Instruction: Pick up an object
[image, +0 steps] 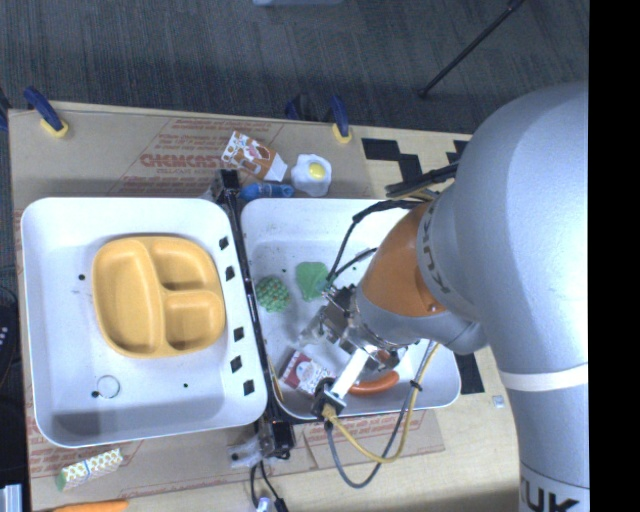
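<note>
A: Start at the near edge of the tabletop (70, 135). What sits closest to the camera in the right bin (262, 225)?

B: A red-and-white packet (303, 372), lying flat near the front wall, and just right of it an orange-red piece (375, 384) partly under the arm's wrist (400, 290). The gripper (340, 345) is low among them, just above and beside the packet.

A: Is it gripping anything?

B: I cannot tell whether it is open or closed; the wrist and cables (370, 445) hide that part, and nothing clearly sits in its grasp.

A: So what could go wrong?

B: I'd judge a flat packet easy to miss: the gripper may skid over it or push it into the bin wall. The orange-red piece is so close that a clumsy closure could catch both or neither.

A: Further back?

B: A green textured ball (271, 293) and a pale green piece (312, 277) near the bin's middle. A sideways sweep could knock the ball rolling.

A: And the left bin (40, 300)?

B: It holds a yellow divided tray (158, 295), well apart and not at risk.
</note>
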